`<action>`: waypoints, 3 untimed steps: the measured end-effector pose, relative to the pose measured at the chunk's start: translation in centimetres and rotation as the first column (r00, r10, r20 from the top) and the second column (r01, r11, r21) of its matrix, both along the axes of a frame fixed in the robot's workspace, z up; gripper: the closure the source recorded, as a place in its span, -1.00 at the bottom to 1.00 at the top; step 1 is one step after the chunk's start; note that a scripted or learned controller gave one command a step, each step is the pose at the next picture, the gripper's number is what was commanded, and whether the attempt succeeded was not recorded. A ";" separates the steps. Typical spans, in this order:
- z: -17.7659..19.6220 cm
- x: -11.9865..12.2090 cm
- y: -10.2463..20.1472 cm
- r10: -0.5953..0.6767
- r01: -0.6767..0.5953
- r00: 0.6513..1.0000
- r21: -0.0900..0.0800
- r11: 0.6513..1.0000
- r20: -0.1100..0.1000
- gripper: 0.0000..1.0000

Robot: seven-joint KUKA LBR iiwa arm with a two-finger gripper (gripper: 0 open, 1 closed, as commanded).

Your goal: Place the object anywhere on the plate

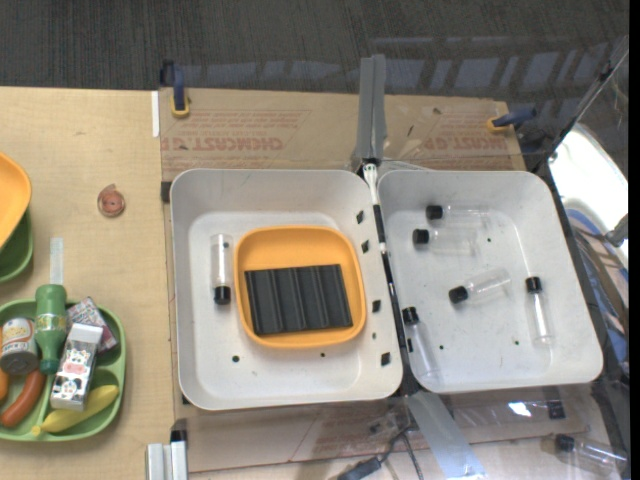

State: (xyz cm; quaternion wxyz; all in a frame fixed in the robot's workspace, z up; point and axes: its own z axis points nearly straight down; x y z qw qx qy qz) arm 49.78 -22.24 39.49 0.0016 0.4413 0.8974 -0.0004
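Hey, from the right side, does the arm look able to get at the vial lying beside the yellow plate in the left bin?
Probably yes: the vial lies alone on the left bin's floor, left of the plate, with nothing over it.

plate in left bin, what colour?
Orange plate, with a dark ribbed block lying on it; seen in the camera view.

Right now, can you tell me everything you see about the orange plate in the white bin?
The orange plate is a rounded square with a raised rim and looks like smooth plastic. It lies flat in the middle of the left bin. A dark grey ribbed block lies on it, covering most of its inside and leaving the orange border showing. A clear vial with a black cap lies close beside its left edge; whether they touch is unclear.
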 end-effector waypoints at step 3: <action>-9.1 -1.9 0.0 0.611 -0.611 0.792 0.001 0.792 -0.001 -1.00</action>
